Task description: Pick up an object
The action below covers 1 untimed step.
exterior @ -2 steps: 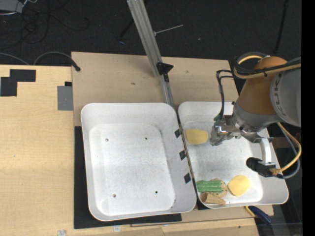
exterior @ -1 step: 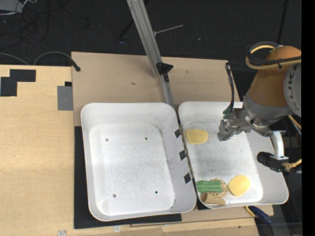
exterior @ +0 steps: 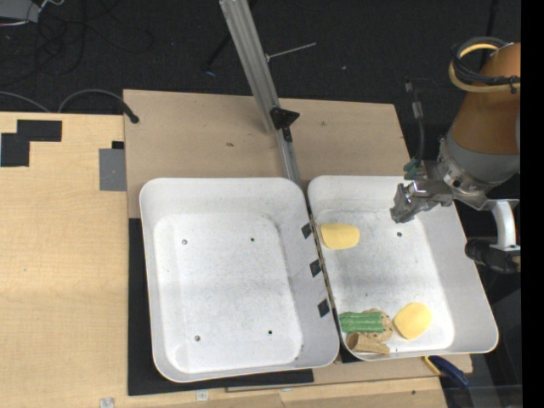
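Near-corner cluster in right bin (exterior: 442,228): green piece (exterior: 361,320), tan scrap (exterior: 367,342), yellow lump (exterior: 413,320), touching or nearly so. Hand (exterior: 406,204) hangs above the bin's far edge, holding nothing visible; whether it is apart or together, cannot tell. Second yellow lump (exterior: 340,236) sits by the divider, isolated, likely easier target. Left bin (exterior: 225,270) alongside.

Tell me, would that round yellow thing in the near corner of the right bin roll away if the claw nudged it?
Probably somewhat: the round yellow object looks smooth and domed, so it may slide or wobble. The green object beside it could block it leftward. It looks small, likely light.
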{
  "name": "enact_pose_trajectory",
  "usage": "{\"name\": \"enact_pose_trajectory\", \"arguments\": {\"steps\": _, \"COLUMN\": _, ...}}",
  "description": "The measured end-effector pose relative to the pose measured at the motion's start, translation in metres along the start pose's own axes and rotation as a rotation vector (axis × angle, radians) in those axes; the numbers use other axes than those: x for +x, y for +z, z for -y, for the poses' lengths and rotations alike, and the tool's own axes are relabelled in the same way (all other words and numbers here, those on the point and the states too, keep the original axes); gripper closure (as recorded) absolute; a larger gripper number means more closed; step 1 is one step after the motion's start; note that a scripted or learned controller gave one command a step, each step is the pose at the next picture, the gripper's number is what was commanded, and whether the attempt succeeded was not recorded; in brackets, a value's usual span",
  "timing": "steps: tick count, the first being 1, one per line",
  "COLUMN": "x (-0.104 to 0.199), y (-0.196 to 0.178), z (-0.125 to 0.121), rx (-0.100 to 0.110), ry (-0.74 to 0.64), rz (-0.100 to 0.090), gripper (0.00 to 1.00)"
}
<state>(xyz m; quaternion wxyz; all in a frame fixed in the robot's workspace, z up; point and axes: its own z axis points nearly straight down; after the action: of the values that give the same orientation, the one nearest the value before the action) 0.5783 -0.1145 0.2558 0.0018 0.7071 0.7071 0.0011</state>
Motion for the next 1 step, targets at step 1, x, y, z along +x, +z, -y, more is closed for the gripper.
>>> {"name": "enact_pose_trajectory", "arguments": {"steps": 1, "x": 0.0603, "y": 0.0074, "z": -0.0148, "rx": 0.006, "ry": -0.005, "rz": -0.003, "gripper": 1.00}}
